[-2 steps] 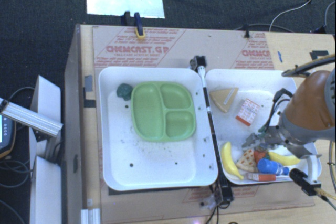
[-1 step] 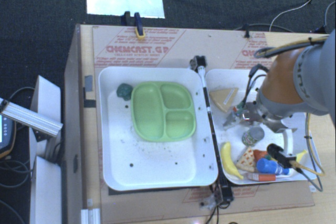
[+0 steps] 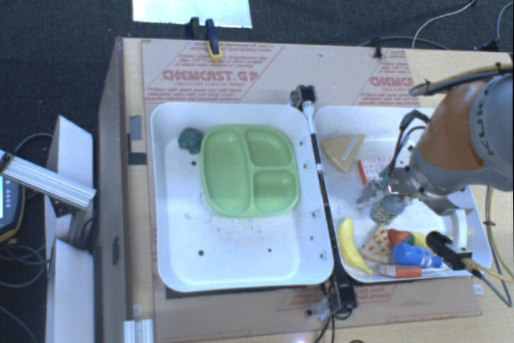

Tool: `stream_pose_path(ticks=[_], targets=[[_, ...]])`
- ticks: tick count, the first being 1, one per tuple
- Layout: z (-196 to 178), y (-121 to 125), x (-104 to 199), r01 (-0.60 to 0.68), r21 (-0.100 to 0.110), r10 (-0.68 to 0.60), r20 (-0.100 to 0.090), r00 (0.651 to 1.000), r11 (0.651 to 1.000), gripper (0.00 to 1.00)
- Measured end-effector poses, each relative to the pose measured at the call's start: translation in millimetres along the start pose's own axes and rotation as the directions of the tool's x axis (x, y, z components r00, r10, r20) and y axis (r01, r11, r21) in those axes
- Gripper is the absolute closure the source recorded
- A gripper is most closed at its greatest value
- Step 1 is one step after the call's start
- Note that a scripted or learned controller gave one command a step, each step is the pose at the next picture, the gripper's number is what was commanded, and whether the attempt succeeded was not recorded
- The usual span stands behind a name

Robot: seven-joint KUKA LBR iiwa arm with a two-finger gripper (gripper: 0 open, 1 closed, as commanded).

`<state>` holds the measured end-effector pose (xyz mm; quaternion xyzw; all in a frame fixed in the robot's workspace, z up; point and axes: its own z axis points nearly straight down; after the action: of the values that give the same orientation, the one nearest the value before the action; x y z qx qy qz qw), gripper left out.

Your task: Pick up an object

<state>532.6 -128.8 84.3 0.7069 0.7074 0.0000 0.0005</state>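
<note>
My gripper (image 3: 385,195) hangs low in the middle of the right bin (image 3: 466,173), at the end of the grey arm with its orange band (image 3: 450,136). Right under it lies a small grey-green object (image 3: 387,211), partly covered by the gripper. Whether it is held is unclear. A tan wedge (image 3: 343,150) lies to the upper left of the gripper, with a red-and-white card (image 3: 371,169) beside it. At the bin's front lie a yellow banana (image 3: 349,245), a pizza-like slice (image 3: 377,243), a blue object (image 3: 416,255) and a red piece (image 3: 399,238).
The left bin (image 3: 233,253) holds a green divided plate (image 3: 249,171) and a small dark green lump (image 3: 190,139) at its upper left. A pen-like stick (image 3: 405,272) lies along the right bin's front wall. A black divider bar (image 3: 317,165) runs between the bins.
</note>
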Motion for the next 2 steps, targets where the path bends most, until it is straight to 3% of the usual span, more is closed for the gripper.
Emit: stream_pose_path(ticks=[1,2], targets=[[0,-17,-4,0.000,0.000,0.000,-0.001,1.000,1.000,0.00],[-10,-16,-3,0.002,-0.002,-0.002,-0.001,1.000,1.000,1.00]])
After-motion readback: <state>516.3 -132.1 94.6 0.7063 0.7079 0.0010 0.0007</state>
